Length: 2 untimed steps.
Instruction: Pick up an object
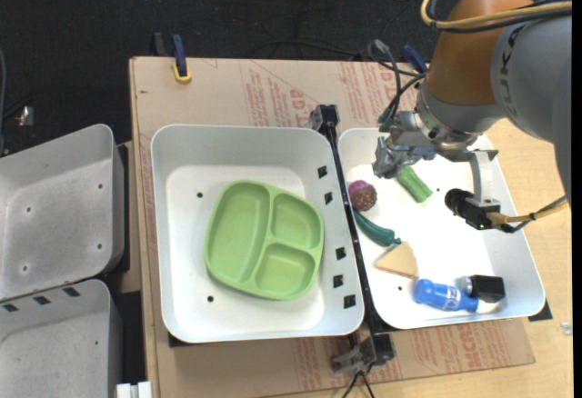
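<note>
Smoothly moulded green tray [265,240], three compartments.

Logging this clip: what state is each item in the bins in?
green divided plate: flat, right way up, left bin
purple ball: resting, right bin
green stick: lying beside the gripper
tan wedge: lying flat
blue bottle: on its side

Grey arm's gripper [393,160] hangs low over the right white bin [518,269], beside a green stick-shaped piece [414,184]. A purple ball [363,195] and tan wedge [398,260] lie nearby. A divided light-green plastic tray [265,240] lies in the left white bin [182,160].
</note>
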{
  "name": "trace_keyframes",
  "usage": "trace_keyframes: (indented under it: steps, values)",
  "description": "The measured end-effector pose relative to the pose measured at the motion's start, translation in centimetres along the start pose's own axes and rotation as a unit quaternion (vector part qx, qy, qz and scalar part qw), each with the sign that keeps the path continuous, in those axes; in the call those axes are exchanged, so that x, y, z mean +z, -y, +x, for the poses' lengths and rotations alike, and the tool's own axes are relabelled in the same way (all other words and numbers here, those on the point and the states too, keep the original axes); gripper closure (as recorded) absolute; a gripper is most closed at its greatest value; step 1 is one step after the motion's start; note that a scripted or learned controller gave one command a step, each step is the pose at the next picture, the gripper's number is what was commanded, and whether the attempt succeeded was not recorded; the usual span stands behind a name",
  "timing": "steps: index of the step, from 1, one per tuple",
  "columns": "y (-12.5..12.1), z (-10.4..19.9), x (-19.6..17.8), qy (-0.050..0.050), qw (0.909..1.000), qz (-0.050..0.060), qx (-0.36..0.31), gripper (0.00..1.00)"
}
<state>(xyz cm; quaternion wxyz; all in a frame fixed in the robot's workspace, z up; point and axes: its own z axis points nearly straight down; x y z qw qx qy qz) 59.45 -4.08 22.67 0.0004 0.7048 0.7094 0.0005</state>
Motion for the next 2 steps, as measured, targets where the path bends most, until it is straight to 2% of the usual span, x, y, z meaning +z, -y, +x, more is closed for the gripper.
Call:
trace_keyframes:
  steps: [2]
  values:
    - [-3.4,10.7,1.5,0.0,1.0,0.0,0.0,1.0]
